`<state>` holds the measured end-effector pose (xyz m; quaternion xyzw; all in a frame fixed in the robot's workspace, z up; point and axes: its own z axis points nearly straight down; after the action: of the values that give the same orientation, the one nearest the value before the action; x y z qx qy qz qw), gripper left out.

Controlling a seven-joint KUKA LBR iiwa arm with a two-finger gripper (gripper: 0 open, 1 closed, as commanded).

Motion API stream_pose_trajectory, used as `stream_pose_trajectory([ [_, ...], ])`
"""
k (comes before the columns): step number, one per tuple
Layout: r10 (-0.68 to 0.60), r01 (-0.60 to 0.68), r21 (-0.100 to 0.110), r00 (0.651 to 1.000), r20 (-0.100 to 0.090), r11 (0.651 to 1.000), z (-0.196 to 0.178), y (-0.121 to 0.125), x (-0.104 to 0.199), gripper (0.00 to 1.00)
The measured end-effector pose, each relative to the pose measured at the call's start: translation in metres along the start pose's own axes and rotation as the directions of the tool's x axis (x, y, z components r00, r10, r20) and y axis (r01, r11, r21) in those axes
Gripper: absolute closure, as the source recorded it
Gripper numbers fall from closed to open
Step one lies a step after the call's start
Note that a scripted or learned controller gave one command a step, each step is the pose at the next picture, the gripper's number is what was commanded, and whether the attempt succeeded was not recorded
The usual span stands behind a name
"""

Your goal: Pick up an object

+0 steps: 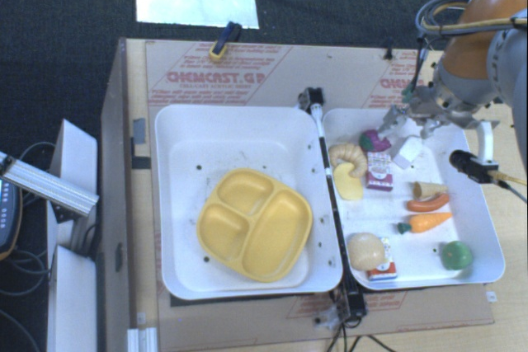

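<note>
**Pincer over the far end of the right bin, nothing held**

Pincer hangs low over the far end of the right bin, below the orange-banded wrist that comes in from the right. Metal fingers look splayed apart, one toward a purple-and-green toy, the other toward the bin's far right; nothing sits between them.

Nearest candidates: a small white block lies just beside the pincer on the near side, almost straight under it. The purple-and-green toy is just to its left. Touching that toy on the near side, a red-and-white carton, long axis running near-to-far. Judgement: the white block is the shortest reach, a small drop toward the viewer.

Further out in the same bin: croissant over a yellow wedge by the divider; a sausage and carrot, both lying roughly left-to-right, well apart from the pincer; green ball at the near right corner; a pale round piece touching a small red box at the near edge.

Left bin holds a yellow divided plate, tilted. Both bins rest on the bench.
</note>
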<state>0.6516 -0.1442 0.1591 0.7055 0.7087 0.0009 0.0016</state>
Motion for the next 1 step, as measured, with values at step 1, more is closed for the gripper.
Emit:
stream_pose_trajectory([
  [1, 0.001, -0.001, -0.01, 1.0, 0.002, 1.0, 0.0684, 0.0122, 0.0535, 0.0],
])
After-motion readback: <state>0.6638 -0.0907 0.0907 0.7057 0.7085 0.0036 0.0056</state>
